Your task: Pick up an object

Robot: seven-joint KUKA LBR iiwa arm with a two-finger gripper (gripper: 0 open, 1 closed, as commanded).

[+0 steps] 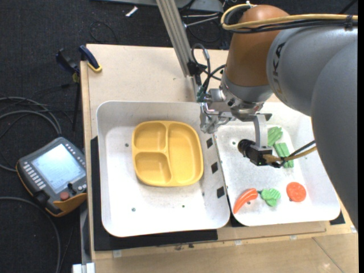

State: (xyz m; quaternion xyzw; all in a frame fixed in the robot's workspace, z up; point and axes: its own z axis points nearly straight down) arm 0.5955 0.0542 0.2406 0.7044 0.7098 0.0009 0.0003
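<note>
My gripper [209, 120] hangs over the far left corner of the right bin [318, 206], close to the ridge between the two bins. Nothing can be seen held in it. In the right bin, two green pieces [275, 135] [284, 153] lie to the right of the gripper. Along the bin's near side lie an orange-red carrot-like piece [245, 198], a small green leafy piece [271, 196] and a round orange-red slice [296, 191]. A yellow divided plate [168, 153] rests in the left bin [114, 181], left of the gripper.
The grey arm with its orange band [256, 44] covers the far right of the right bin. A slanted metal pole [173, 24] stands behind the bins. A teach pendant [51, 175] lies on the floor at the left.
</note>
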